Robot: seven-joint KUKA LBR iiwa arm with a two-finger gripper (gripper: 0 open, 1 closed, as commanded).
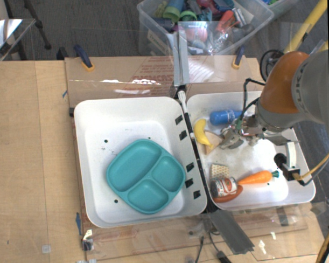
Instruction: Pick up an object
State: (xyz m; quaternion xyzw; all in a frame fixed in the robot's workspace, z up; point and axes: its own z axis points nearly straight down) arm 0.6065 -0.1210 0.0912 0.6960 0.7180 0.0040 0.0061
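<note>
From my console I saw the arm [297, 86] reaching in from the right over the right bin [304, 191], with the gripper [232, 138] low in the far half of that bin. Its metal tips were a small grey tangle against the white floor, and I could not tell whether the fingers stood wide or narrow, nor whether anything sat between them.

The candidates lay close together. A banana [201, 135] rested against the bin's left wall, just left of the gripper. A blue bottle-like object [223, 117] lay just beyond the gripper on the far side. Nearer to me were a small tan mesh piece [220, 169], a can with a red label [224, 187] and a toy carrot [257, 178], all well apart from the tips. The left bin [90, 158] held a teal divided plate [146, 176].

My worry was the crowding. With the banana and the blue object flanking the tips, I judged a close could land between them and catch neither, or pinch the banana's curved end so that it squirted out. A rounded blue body would likely roll away under a one-sided push. The banana also lay hard against the wall, so one finger might strike the divider [189, 149] rather than slide past. The cable [311, 171] looping near the wrist hung near the bin's right rim, and I thought it might snag there on the lift.
</note>
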